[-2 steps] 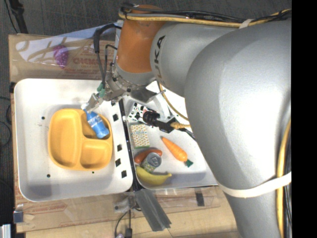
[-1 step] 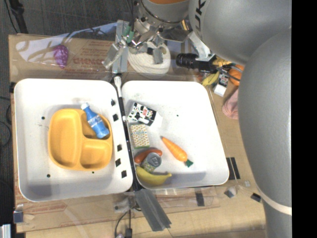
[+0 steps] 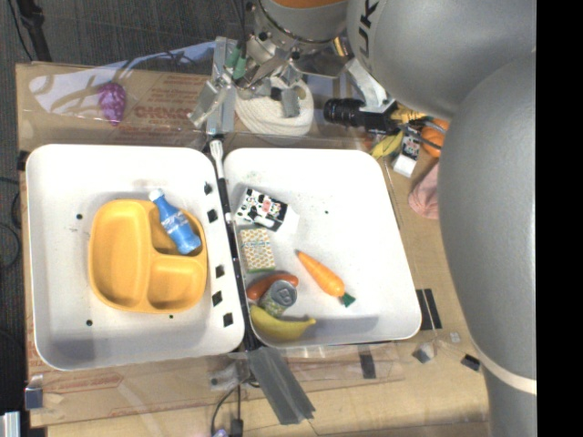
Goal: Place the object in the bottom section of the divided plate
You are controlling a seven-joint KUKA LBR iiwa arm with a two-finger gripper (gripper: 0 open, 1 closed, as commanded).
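Presently my gripper [image 3: 258, 85] sits above the far rims of the two bins, near the seam between them; I cannot tell its state. The blue bottle [image 3: 178, 225] lies tilted in the yellow divided plate [image 3: 118, 267], across the upper right compartment, in the left bin [image 3: 55, 335]. The right bin [image 3: 364, 198] carries a patterned card [image 3: 261, 211], a checked packet [image 3: 257, 248], a carrot [image 3: 322, 276], a can [image 3: 281, 296] and a banana [image 3: 278, 323] near its front edge.
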